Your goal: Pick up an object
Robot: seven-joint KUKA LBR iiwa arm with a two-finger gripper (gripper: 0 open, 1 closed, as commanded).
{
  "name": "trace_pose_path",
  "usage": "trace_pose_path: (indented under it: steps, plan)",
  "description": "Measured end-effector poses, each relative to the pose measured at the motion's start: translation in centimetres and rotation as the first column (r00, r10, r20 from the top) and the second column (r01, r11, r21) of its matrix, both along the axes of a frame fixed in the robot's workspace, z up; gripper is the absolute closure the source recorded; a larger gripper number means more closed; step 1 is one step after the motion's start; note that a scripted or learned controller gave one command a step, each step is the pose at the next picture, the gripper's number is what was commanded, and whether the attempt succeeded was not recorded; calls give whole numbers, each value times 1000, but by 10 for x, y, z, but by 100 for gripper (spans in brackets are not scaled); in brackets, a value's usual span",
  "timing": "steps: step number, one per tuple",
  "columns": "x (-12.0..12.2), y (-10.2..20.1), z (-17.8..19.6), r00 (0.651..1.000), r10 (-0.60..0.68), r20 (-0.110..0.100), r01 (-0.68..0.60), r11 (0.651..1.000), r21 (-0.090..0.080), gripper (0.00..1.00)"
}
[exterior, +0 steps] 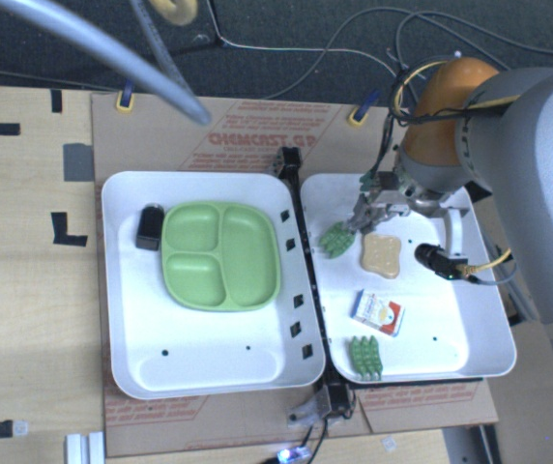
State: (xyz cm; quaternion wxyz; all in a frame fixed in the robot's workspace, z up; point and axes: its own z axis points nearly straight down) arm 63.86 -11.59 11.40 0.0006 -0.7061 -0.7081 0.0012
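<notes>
My gripper [362,217] hangs low over the back left part of the right bin [484,351]. Just below and to the left of its tip lies a small green leafy piece [335,241], close to the wall between the bins; I cannot tell whether the two touch. A tan bread-like slice [381,256] lies just right of the leafy piece. Nearer the front are a white and red packet [378,312] and a green ridged piece [364,355].
The left bin [127,351] holds a green divided plate [221,256] and, at the plate's left edge, a small black block [150,227]. The grey arm with its orange band [446,109] covers the right bin's back right corner.
</notes>
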Motion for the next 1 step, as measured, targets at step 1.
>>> trace_pose_path:
  steps: [1]
  plan:
    - [-9,-2,50,1000,-3,4,3,1000,1,100]
